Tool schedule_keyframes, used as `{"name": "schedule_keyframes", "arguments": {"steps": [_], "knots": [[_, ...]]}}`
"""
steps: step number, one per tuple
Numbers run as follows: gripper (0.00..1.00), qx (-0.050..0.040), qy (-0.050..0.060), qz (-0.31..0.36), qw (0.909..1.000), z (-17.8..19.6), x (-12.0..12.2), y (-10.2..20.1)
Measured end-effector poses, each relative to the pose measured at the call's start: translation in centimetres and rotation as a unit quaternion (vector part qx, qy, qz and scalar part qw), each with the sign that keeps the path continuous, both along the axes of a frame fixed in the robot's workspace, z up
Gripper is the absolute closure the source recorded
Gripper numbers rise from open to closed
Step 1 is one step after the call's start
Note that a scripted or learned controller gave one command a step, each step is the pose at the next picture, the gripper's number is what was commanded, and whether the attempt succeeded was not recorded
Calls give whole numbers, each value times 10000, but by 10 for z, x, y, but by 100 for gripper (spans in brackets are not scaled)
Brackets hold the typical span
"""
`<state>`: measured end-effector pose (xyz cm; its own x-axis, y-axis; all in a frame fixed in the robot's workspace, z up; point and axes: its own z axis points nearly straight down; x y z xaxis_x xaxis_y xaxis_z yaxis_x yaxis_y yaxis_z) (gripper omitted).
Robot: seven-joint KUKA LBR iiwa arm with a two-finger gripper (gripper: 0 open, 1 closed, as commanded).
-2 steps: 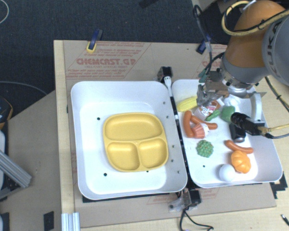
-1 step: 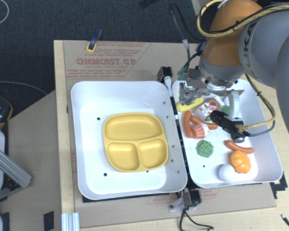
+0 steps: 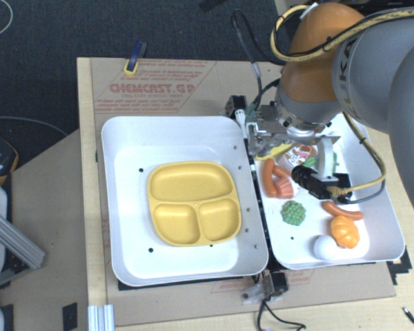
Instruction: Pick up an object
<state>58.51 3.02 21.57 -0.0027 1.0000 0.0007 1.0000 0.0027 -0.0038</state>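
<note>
The right bin (image 3: pixel 386 219) holds several toy foods. A red-orange sausage (image 3: pixel 274 178) lies near its left wall, with a green broccoli (image 3: pixel 293 212) just below it. Further right are an orange carrot-like piece (image 3: pixel 343 210), an orange pepper (image 3: pixel 345 233) and a white egg (image 3: pixel 324 247). My gripper (image 3: pixel 284 145) hangs low over the upper left part of this bin, directly above the sausage's top end. A red and white item (image 3: pixel 304 151) and a green and white item (image 3: pixel 329 158) are partly hidden under the wrist.
The left bin (image 3: pixel 124 185) holds a yellow divided plate (image 3: pixel 193 202). The wall between the two bins (image 3: pixel 255 192) runs close beside the sausage. A blue and yellow tool (image 3: pixel 134 58) lies on the cardboard behind the bins.
</note>
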Motion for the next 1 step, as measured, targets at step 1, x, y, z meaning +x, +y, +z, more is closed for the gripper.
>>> {"name": "schedule_keyframes", "arguments": {"steps": [1], "knots": [[100,-5,-30,-8,10000,3,13,1]]}}
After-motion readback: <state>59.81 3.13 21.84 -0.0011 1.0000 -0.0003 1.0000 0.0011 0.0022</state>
